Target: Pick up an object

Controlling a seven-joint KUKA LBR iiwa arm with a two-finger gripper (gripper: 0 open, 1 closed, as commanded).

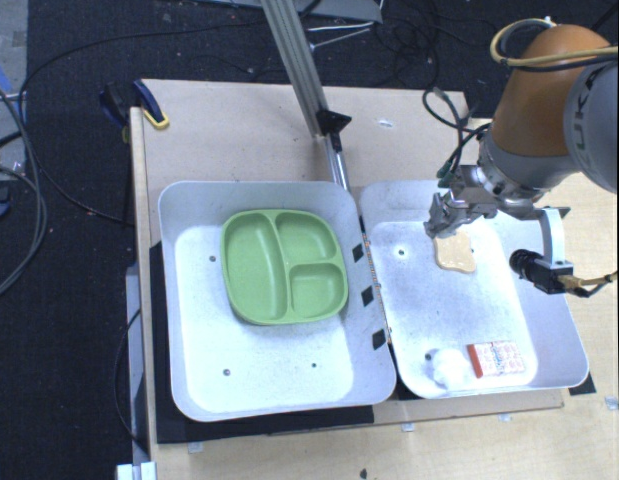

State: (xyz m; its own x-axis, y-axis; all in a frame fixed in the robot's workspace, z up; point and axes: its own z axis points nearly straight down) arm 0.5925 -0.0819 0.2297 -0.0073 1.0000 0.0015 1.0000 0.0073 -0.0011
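My gripper [447, 222] hangs over the far part of the right bin [409, 298], just above the far left edge of a flat tan piece [456, 254] that lies on the bin floor. The tan piece looks like a slice of bread or a cracker. Near the bin's front edge lie a small red and white packet [496, 359] and a white fluffy ball [449, 367]. The gripper's tips sit at or touching the tan piece, and nothing shows lifted off the floor.
The left bin [199, 358] holds a green divided plate [285, 266]. A slanted metal pole [301, 58] runs from the top down to the gap between the bins. A black clamp with a cable [536, 268] sticks out at the arm's right.
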